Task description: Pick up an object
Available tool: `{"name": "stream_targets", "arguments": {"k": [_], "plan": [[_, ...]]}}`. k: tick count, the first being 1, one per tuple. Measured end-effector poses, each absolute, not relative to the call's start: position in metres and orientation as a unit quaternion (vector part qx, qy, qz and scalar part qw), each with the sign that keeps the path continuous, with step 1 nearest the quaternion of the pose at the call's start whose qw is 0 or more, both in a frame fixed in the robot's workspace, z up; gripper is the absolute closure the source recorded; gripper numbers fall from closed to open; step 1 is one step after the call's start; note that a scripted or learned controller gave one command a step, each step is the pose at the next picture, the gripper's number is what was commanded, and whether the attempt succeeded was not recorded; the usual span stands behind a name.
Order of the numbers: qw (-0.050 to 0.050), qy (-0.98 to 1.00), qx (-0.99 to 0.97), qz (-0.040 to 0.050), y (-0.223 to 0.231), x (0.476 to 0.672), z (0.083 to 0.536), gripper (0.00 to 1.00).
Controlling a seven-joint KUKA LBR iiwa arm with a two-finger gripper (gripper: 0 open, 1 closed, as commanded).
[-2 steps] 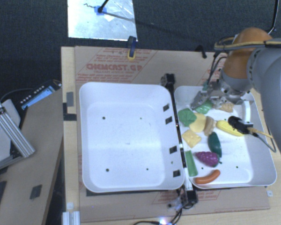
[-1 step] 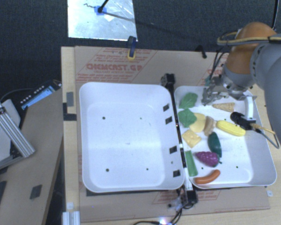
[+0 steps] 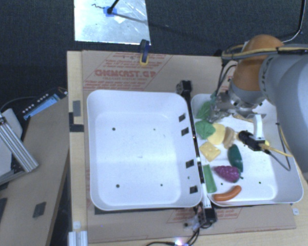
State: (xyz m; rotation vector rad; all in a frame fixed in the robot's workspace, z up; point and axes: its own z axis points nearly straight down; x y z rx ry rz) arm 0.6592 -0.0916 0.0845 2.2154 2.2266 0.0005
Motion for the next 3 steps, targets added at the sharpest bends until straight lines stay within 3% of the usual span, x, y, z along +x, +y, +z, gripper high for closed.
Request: {"name": "stream_targets", "arguments": {"k": [1,2,3], "plan": [[0.001,0.708,0.706,0.0006,-0.092,0.66,0.085,0.0],[-0.001,0.707,0.707,-0.0001,-0.095,0.591,0.087,0.0],[0.005,0.708,0.706,0.0056,-0.094,0.598,0.102,1.0]]}}
